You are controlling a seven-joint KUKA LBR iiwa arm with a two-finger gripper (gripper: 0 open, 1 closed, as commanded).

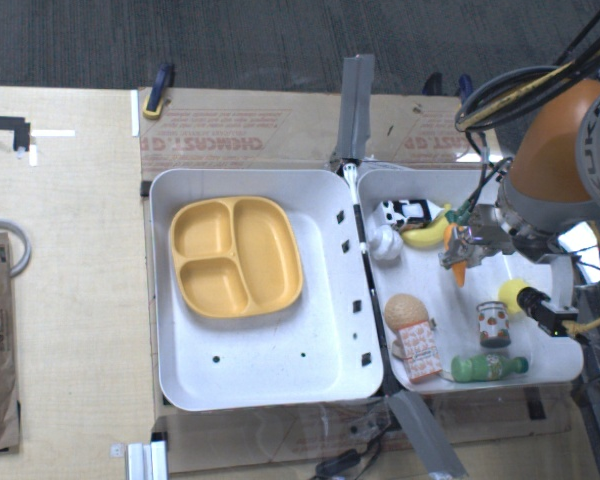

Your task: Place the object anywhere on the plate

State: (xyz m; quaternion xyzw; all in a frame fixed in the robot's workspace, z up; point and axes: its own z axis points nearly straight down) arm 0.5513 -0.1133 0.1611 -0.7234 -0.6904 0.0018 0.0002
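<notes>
A yellow plate (237, 256) with three compartments lies in the left bin (270, 368), toward its back left. My gripper (459, 247) is over the middle of the right bin (560, 368), just right of a banana (426, 233). It is shut on a small orange carrot (460, 271). The carrot's orange tip pokes out below the fingers and a bit of green shows above them. The arm's grey and orange wrist (560, 158) hides the bin's back right corner.
Also in the right bin are a black-and-white cow toy (407, 211), a silver ball (385, 243), a round bun (406, 311), a small snack box (418, 352), a green bottle (488, 367), a small can (493, 324) and a yellow object (517, 295). A divider wall (365, 268) separates the bins.
</notes>
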